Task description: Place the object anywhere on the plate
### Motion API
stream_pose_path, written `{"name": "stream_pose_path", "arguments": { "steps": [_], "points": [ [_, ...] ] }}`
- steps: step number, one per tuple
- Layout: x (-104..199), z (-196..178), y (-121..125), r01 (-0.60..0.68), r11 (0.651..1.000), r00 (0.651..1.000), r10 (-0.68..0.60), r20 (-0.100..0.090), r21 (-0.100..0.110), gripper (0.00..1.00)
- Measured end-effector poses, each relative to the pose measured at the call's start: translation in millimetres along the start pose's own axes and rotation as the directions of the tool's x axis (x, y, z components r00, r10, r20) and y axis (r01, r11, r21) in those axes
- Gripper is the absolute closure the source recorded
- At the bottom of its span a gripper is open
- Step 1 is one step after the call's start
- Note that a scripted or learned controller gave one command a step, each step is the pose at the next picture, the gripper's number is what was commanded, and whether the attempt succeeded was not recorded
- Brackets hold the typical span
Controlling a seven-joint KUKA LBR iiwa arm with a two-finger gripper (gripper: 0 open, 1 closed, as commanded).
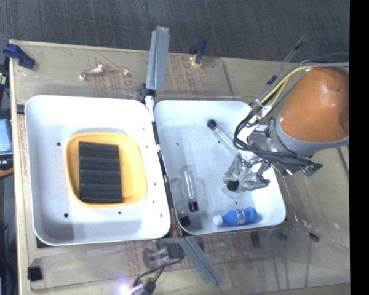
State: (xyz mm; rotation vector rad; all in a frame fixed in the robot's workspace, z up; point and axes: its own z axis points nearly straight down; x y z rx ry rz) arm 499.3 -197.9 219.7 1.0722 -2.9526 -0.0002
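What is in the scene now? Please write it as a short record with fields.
left bin: holds yellow plate with a dark ribbed insert
right bin: two clear tubes, blue bottle
gripper: low over right bin, right side
task state: no object on the plate yet

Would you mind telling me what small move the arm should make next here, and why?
Probably lower the gripper onto one object in the right bin, perhaps the blue bottle just below it. Nothing shows between the gripper's tips, and the yellow plate waits in the left bin.
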Motion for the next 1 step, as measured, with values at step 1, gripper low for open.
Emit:
{"name": "stream_pose_path", "arguments": {
  "steps": [1],
  "points": [
    [-0.1,-0.1,0.0,0.000,1.000,1.000,0.000,0.000,0.000,0.00]
  ]
}}
